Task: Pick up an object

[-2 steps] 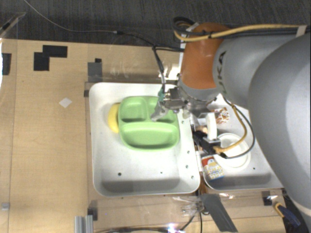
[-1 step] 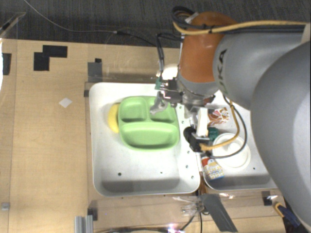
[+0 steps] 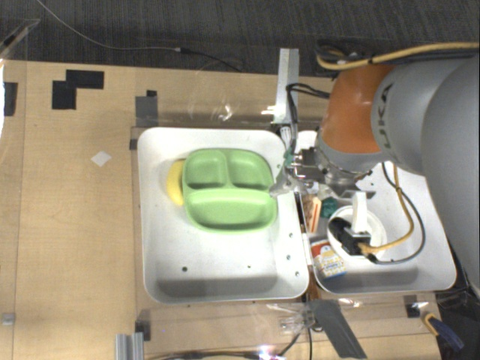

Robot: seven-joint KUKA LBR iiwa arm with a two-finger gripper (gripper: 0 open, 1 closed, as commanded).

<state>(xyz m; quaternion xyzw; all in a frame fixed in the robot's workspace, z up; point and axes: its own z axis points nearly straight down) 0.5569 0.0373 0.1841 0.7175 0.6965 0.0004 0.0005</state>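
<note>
The gripper [image 3: 288,177] sits just beside the green plate's [image 3: 225,190] right edge, over the left bin [image 3: 217,276]. Whether it is spread or closed cannot be told.

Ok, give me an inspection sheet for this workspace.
Surface: left bin and right bin, side by side on a wooden bench.
Job's things: green divided plate in the left bin, yellow object at its left edge; small colourful box in the right bin.
Clutter: nothing seen.
End effector: over the wall between the bins, beside the plate.
Cables: thin dark cable on the floor beyond the bench.
Surroundings: dark carpet; black tape marks on the bench.
</note>
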